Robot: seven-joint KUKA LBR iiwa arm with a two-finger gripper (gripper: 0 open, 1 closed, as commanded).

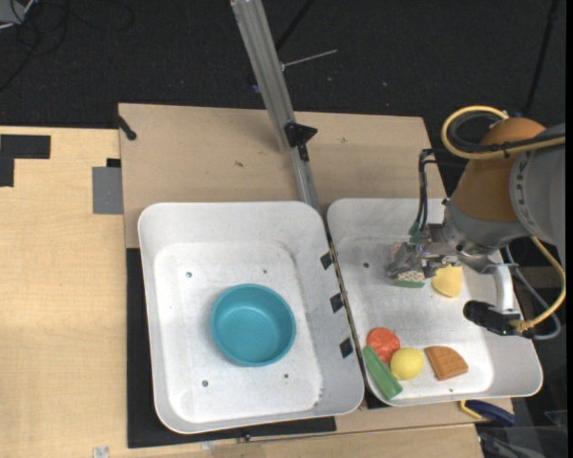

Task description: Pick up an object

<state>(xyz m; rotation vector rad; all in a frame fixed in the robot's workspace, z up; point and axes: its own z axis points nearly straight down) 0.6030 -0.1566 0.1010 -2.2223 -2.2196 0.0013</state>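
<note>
Currently | I see the gripper (413, 263) low in the right bin (516, 375), over a small pale object (411, 279) | grip state: cannot tell | no lift evident; pick outstanding.

The grey arm (540, 194) reaches in from the right, its orange band (487, 175) sitting just above the wrist. The wrist bends down and to the left, carrying the tool (408, 263) low. Black and yellow cables loop along the arm's side.
</note>
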